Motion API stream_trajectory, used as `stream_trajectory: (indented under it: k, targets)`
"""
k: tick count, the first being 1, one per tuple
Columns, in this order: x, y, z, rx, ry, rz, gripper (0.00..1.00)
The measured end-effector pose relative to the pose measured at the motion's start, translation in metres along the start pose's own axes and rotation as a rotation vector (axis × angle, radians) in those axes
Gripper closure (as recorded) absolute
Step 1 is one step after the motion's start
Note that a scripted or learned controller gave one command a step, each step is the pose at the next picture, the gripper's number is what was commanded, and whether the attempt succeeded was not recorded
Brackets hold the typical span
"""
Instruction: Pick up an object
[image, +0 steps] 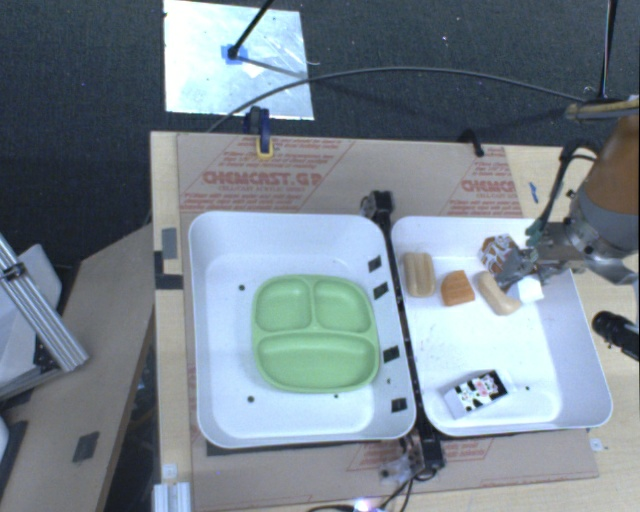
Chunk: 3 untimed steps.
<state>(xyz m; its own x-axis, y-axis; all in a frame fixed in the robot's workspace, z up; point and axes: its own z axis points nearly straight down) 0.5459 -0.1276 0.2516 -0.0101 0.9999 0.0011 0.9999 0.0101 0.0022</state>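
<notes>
In the right bin (560, 400) lie a tan bread-like piece (418, 273), an orange block (457, 288), a beige oblong piece (497, 296) and a brown-and-white object (494, 247) near the back. A black-and-white patterned box (477, 392) rests near the front. My gripper (516, 270) reaches in from the right and hangs low at the back right of this bin, just over the beige piece and next to the brown-and-white object. A small white item (531, 291) sits right beneath the gripper.
The left bin (215, 300) holds a green divided plate (316, 333). A black divider with clips (392, 300) runs between the bins. The grey arm with its orange band (612, 190) stands over the right bin's far right rim.
</notes>
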Motion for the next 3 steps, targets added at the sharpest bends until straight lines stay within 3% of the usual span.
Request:
stream_trajectory:
  k: [1,3]
  targets:
    - [0.051,0.008,0.016,0.001,0.0,0.002,1.0]
    - [0.151,0.022,0.012,0.0,0.001,0.0,1.0]
